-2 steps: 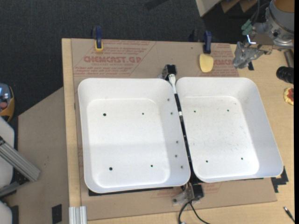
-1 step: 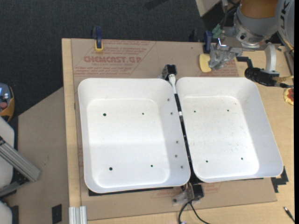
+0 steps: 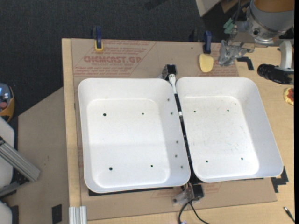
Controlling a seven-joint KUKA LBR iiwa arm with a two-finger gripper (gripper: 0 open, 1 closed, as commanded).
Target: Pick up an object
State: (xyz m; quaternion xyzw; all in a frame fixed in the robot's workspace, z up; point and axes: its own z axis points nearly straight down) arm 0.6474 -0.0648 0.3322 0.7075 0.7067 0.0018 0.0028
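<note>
A brown board w/ red lettering is seen laid over the bench, carrying two shallow white bins side by side. The left bin and right bin are joined along a black strip btw. their inner rims. The arm, grey w/ an orange band, is seen at upper right, reaching down beyond the right bin's far edge. The gripper is found over the board, just right of a small yellow object that lies on the board outside the bins, near the right bin's far rim. Nothing is seen held; finger spacing can't be told. Two blue clamps are fixed at the board's far edge.
</note>
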